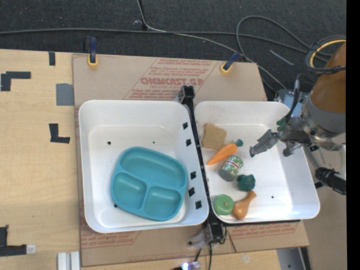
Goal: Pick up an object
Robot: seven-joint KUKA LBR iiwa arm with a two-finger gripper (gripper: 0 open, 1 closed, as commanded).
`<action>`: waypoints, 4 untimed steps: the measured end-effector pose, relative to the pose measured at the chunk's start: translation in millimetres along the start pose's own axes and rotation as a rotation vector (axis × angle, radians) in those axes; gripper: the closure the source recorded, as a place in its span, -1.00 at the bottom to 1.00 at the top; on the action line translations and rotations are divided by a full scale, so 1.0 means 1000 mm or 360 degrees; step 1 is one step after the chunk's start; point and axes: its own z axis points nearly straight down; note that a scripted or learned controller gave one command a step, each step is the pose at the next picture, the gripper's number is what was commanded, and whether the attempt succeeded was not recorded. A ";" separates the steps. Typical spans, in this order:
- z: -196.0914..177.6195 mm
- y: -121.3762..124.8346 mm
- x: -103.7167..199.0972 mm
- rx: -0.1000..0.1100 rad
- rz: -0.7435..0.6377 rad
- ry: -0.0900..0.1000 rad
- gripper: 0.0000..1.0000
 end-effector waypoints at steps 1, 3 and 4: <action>-0.005 0.002 0.000 -0.0017 -0.0006 -0.0003 -1.00; 0.121 -0.007 0.007 -0.0006 -0.0004 0.0000 -1.00; 0.174 -0.007 0.008 -0.0015 -0.0004 -0.0004 -1.00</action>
